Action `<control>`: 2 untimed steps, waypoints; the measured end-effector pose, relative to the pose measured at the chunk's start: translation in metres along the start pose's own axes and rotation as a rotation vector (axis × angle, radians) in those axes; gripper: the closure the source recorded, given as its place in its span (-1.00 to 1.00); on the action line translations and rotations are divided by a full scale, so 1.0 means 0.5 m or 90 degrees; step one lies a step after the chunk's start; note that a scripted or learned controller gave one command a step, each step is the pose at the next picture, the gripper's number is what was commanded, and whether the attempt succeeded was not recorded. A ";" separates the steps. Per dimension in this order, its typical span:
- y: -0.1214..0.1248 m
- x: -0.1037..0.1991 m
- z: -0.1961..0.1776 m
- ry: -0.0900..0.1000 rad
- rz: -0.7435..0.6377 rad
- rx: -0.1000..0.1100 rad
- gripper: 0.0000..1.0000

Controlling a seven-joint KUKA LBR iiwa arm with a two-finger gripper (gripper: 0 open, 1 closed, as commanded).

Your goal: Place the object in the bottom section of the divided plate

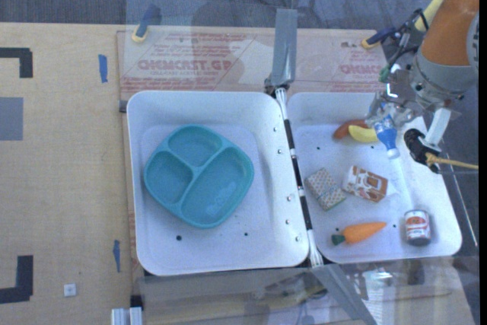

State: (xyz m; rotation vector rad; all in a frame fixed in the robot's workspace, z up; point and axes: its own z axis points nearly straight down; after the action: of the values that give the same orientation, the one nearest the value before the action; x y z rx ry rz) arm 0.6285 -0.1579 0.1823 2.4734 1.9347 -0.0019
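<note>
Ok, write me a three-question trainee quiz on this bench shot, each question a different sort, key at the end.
1. True or false: the teal divided plate lies in the left bin.
2. Multiple choice: which item in the right bin lies nearest the gripper? A) the toy carrot B) the small can C) the yellow and orange banana-like toy
3. Fill in: the plate has ___ sections.

Key
1. True.
2. C; it lies just beside the gripper at the bin's far end, while the carrot and can lie along the near edge.
3. Three, none of them holding anything yet.
</note>
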 end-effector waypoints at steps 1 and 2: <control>0.039 0.167 -0.006 0.001 -0.017 -0.001 1.00; -0.091 0.248 -0.005 0.001 -0.058 0.001 1.00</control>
State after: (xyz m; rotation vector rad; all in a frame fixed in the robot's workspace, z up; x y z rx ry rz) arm 0.6143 -0.0265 0.1847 2.3848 2.0477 -0.0012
